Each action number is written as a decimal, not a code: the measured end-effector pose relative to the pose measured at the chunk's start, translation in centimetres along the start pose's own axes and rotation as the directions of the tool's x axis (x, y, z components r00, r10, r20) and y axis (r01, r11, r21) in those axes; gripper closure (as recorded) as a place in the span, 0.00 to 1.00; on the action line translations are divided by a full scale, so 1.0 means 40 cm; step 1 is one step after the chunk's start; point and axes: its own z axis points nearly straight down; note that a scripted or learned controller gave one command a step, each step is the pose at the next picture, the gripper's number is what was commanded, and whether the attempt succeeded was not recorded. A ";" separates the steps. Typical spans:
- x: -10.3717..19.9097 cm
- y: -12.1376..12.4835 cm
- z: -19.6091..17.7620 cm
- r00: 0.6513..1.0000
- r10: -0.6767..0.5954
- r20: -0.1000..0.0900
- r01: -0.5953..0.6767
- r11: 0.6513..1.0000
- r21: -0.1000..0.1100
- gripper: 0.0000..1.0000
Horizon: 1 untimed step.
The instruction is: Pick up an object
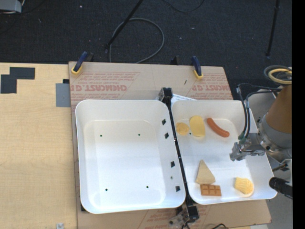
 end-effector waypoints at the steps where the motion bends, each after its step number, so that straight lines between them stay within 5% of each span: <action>1: -0.001 0.000 -0.020 1.000 0.000 -0.001 0.000 1.000 0.003 1.00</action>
